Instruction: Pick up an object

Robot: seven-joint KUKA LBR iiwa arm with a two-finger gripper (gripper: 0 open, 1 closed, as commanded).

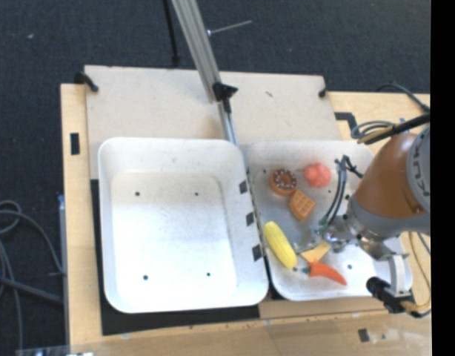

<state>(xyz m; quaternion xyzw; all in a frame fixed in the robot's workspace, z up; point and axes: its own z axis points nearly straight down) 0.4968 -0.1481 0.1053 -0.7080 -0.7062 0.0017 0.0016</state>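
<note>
We saw the gripper point(325, 237) low in the right bin point(287, 294), just above the cheese wedge point(315, 254) and carrot point(327, 273); its grasp we couldn't tell.

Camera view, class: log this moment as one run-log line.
arm: over right bin | contents: corn, carrot, waffle, doughnut, pink piece | left bin: bare | pick: not yet

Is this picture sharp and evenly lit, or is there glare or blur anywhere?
Camera view: soft overall, small toys like the waffle show little detail; the left bin looks bright, nearly washed out; the dark floor is grainy; a dim shadow lies under the arm; no strong glare.
</note>
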